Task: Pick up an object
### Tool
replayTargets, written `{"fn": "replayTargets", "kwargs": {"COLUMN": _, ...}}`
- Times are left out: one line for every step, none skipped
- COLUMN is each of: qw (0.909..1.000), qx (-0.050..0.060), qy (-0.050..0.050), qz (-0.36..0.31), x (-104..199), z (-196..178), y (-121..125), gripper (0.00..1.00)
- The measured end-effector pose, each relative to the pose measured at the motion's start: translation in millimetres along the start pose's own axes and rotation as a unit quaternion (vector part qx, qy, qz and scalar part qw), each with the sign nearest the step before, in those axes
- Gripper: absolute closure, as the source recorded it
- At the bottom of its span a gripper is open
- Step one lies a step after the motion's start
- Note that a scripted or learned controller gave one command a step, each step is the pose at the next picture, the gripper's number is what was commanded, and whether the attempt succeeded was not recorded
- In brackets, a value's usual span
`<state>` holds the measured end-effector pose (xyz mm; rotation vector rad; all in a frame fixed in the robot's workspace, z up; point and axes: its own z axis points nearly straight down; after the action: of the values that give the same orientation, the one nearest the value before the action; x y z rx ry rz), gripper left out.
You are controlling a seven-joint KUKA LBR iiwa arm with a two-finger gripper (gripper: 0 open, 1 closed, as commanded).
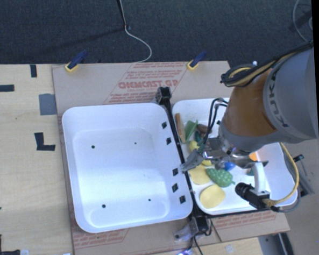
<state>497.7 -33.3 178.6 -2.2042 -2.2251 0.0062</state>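
Task status: pick not completed as far as visible; nothing is seen lifted clear of the bins, so the grasp and the lift both appear to remain. Far left, the desk (22, 176) is pale wood with dark tape marks on it. A cardboard sheet (141, 85) with red lettering lies over it, held at its far edge by two blue-and-yellow clamps (75, 60), and carries both bins. Left bin (75, 156): white, shallow, no objects visible inside, just four small dark dots on its floor. A dark divider strip (174, 145) runs between the two bins where they meet. Right bin (193, 105): white, holds a cluster of small items crowded against its left wall. Identifiable there: a green leaf-like piece (190, 130) near the far end, a yellow piece (199, 175) just below mid-bin, a bumpy green object (220, 176) touching it on the right, and a rounded pale yellow object (211, 196) at the near end. Other bits sit under the arm and are too hidden to name. The tool (204, 155) is low over this cluster, right above the yellow and green pieces; grey metal parts show, but I cannot tell whether it is released or clenched, or whether anything is in it. Further right, the arm (266, 107), grey with an orange band, covers most of that bin. Candidate pick objects all sit in the right bin.
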Motion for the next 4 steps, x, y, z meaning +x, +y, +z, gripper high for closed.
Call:
{"fn": "replayTargets", "kwargs": {"qw": 1.0000, "qx": -0.002, "qy": 0.000, "qz": 0.000, "x": 72, "z": -5, "y": -7, "gripper": 0.00}}
{"fn": "replayTargets", "kwargs": {"qw": 1.0000, "qx": -0.002, "qy": -0.002, "qz": 0.003, "x": 67, "z": -14, "y": -7, "gripper": 1.00}}
{"fn": "replayTargets", "kwargs": {"qw": 1.0000, "qx": -0.004, "qy": -0.001, "qz": -0.001, "x": 158, "z": -5, "y": 23, "gripper": 1.00}}
{"fn": "replayTargets", "kwargs": {"qw": 1.0000, "qx": -0.002, "qy": -0.002, "qz": 0.003, "x": 177, "z": -13, "y": -15, "gripper": 1.00}}
